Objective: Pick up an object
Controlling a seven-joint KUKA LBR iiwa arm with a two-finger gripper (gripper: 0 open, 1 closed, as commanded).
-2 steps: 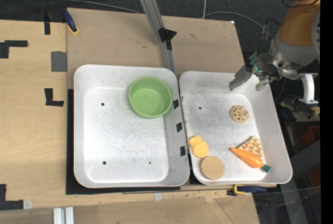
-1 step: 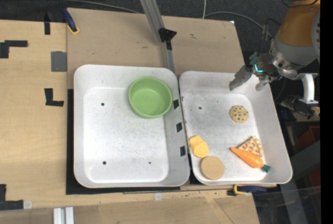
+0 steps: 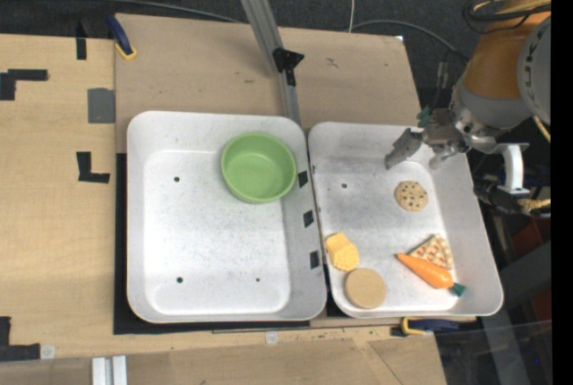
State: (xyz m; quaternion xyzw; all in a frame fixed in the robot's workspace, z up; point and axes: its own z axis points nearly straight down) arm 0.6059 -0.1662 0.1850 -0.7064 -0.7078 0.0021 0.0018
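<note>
Camera view, from above: bench (image 3: 54, 222), then two white bins, left bin (image 3: 161, 285) holding a green bowl (image 3: 259, 166), right bin (image 3: 358, 150) holding the small items. My arm (image 3: 501, 61) enters from the right; my gripper (image 3: 418, 150) hangs over the right bin's upper part, jaws spread apart and grasping nothing. Candidate objects, in descending size: carrot (image 3: 429, 272), pizza slice (image 3: 434, 250), tan disc (image 3: 365, 288), yellow cracker (image 3: 340, 251), cookie (image 3: 411, 195). The cookie lies nearest, just below my fingertips. Step in hand, by my judgement: approach, before any grasp. Next move calls for centring over one object, descending, then closing.
</note>
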